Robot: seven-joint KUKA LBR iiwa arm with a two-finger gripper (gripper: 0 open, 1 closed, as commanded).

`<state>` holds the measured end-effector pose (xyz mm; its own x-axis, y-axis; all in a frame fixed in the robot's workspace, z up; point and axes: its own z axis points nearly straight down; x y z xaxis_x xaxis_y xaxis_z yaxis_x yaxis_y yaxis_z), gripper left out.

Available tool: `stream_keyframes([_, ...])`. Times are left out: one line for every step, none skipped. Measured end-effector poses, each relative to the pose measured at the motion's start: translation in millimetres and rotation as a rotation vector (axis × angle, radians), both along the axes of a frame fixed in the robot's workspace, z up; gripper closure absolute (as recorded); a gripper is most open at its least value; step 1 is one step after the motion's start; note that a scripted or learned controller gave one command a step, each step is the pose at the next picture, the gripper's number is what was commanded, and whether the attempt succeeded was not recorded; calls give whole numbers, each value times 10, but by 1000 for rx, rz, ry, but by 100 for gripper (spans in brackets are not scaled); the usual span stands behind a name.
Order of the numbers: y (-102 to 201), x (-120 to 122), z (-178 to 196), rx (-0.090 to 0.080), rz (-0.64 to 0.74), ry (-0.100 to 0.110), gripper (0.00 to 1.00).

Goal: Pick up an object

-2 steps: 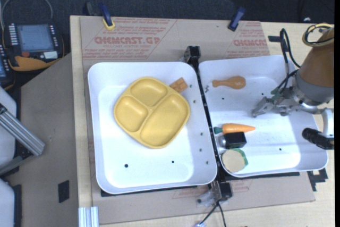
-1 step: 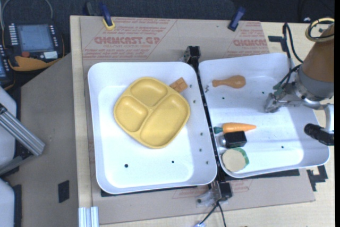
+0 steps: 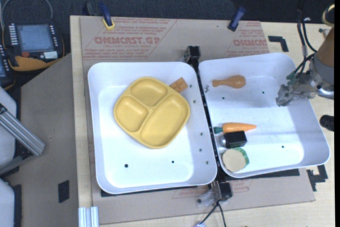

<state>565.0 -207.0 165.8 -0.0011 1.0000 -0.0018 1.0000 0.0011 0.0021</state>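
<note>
Yellow plate [image 3: 152, 112] in left bin [image 3: 101, 130]

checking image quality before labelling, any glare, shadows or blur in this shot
Camera view: even overhead lighting, with mild bright sheen on the right bin and left bin; soft shadows beside the yellow divided plate and under the carrot; the gripper looks slightly soft at the right edge, its fingers hard to make out.
</note>
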Motion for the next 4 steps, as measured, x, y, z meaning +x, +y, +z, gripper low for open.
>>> stream_keyframes([-5,17,540,-2,0,-6,100])
stream_keyframes([-9,28,841,-1,0,-4,100])
stream_keyframes([531,54,717,5,4,4,100])
stream_keyframes([1090,194,612,5,5,5,100])
